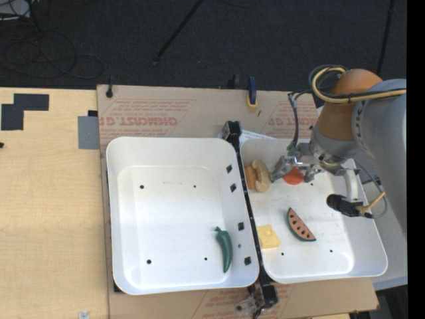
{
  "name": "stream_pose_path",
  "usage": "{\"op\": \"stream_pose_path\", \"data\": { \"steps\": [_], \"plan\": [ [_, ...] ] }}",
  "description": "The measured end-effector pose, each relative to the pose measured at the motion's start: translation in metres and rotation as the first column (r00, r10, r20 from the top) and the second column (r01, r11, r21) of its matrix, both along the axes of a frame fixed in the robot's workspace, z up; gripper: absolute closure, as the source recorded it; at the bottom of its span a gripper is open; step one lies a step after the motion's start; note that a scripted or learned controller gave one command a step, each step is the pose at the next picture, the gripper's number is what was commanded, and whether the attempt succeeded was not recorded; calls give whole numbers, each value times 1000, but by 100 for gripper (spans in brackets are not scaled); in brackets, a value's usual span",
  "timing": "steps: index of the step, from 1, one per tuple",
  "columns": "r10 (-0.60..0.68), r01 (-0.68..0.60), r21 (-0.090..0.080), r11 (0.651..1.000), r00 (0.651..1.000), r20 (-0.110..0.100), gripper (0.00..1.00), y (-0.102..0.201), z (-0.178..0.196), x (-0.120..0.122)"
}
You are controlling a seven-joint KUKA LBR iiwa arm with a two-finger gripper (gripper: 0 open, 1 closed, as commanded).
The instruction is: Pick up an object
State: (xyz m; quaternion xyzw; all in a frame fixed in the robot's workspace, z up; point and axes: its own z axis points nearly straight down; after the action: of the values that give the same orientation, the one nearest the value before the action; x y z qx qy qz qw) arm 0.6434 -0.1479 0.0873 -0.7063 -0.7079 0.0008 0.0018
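From the camera above the bench we see two shallow white bins side by side on a cardboard sheet. The left bin point(133, 178) holds a single green pepper point(224, 248), lying near its lower right corner, close to the wall shared with the neighbour.

The right bin point(358, 261) carries the rest. A tan bread roll point(257, 176) lies at its upper left, just beside the dividing wall. A yellow cheese block point(267, 236) sits lower down along the same wall. A watermelon slice point(300, 225), red with a green rind, lies near the middle of the bin floor, well apart from the cheese.

The grey arm point(378, 121) with its orange band point(348, 102) reaches in from the right, and the gripper point(293, 169) is low in the upper part of the right bin, just right of the bread roll. A small red-orange object point(293, 176) sits right at its fingertips, between the metal parts of the hand; we cannot tell whether the fingers have closed on it or merely stand around it, nor how wide they are set.

A blue clamp point(252, 92) grips the far edge of the cardboard
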Motion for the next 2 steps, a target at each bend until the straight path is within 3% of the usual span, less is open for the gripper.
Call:
{"op": "stream_pose_path", "data": {
  "steps": [1,2],
  "plan": [
    [-3,3,-3,1000,1000,3,0,-37,11,0],
    [-3,3,0,1000,1000,-3,0,-41,-1,-48]
  ]
}}
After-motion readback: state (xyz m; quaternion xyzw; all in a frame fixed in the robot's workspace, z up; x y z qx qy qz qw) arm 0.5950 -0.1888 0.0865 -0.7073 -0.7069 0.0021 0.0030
